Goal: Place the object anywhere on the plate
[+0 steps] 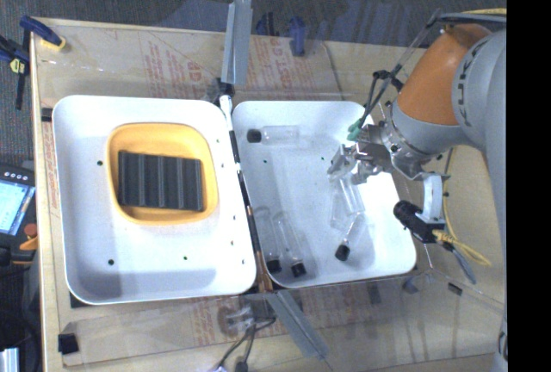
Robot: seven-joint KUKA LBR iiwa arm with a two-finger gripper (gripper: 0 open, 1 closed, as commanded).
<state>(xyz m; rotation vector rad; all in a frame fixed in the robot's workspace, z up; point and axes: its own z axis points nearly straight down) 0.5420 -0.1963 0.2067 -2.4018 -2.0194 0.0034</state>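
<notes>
Though hanging low over the right bin (301, 181), cannot be read for grip: no telling whether the claw (349, 165) stands wide, narrow or closed on anything, with so much glare and clear plastic around it. Reaches in from the right on the grey arm (482, 95), orange band above the wrist.

Judging by position, taking the likely object to be the clear tube (349, 215) just below the claw, black cap (342, 253) toward the bin's near edge. Lies flat on the bin floor, by the look of it, and not lifted. Sharing that bin: another capped tube (277, 135) near the far wall and a pair of tubes (286, 250) side by side at the near left corner.

Over in the left bin (77, 116), on the same bench (129, 52): the yellow plate (159, 134), carrying a dark ribbed insert (161, 181) and no tube. Well apart from the claw, with both bin walls between.

So, as a judgement: barely begun. At most at the grasping step. Left to do: secure the tube, lift clear, cross to the left bin, set down anywhere on the plate, let go.
</notes>
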